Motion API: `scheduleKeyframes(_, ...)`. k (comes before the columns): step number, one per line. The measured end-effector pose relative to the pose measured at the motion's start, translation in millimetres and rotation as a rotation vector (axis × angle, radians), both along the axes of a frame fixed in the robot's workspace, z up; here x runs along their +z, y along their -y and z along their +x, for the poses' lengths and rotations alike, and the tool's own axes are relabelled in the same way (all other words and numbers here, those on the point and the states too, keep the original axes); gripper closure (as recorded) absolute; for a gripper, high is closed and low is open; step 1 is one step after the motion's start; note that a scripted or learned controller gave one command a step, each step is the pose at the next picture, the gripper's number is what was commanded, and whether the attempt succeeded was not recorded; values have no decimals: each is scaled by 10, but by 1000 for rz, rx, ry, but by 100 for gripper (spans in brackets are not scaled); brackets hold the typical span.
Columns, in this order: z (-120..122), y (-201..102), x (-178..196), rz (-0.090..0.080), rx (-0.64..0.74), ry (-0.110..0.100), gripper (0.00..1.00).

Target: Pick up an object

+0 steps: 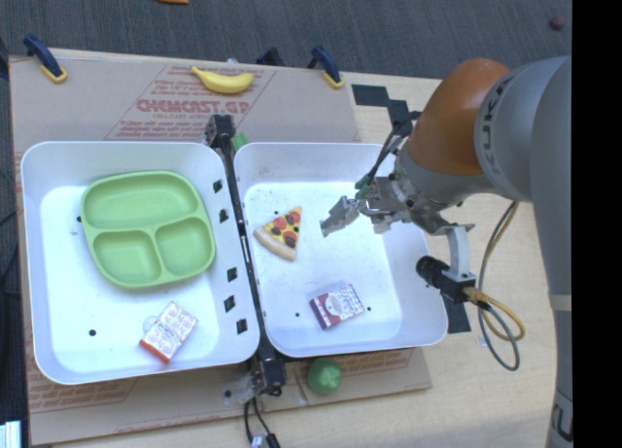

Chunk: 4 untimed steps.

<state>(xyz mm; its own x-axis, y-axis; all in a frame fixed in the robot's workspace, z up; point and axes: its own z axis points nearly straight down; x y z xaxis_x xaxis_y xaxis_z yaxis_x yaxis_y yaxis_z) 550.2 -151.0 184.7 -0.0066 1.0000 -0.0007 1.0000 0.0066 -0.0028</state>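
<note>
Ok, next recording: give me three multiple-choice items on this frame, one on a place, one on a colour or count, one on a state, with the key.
1. Where does the pizza slice toy lie?
A. In the right bin
B. On the green divided plate
C. On the cardboard behind the bins

2. How many small cartons lie in the two bins together?
A. One
B. Two
C. Four

3. How does the gripper stand?
A. Resting on the plate
B. Pressed onto the banana
C. Over the right bin, with nothing between its jaws

Key: 1 A, the slice lies near the right bin's left wall. 2 B, one carton in the left bin and one carton in the right. 3 C, it hangs right of the slice, clear of every object.
</note>
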Motion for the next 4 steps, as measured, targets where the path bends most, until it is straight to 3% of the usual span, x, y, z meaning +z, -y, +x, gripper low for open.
scheduleKeyframes(1,558,500,-138,1,-4,1,0)
scheduleKeyframes(2,-132,-343,-17,1,2,-1,0)
scheduleKeyframes(3,1032,-17,-958,3,-2,-5,0)
scheduleKeyframes(4,1056,-23,-822,3,3,1,100)
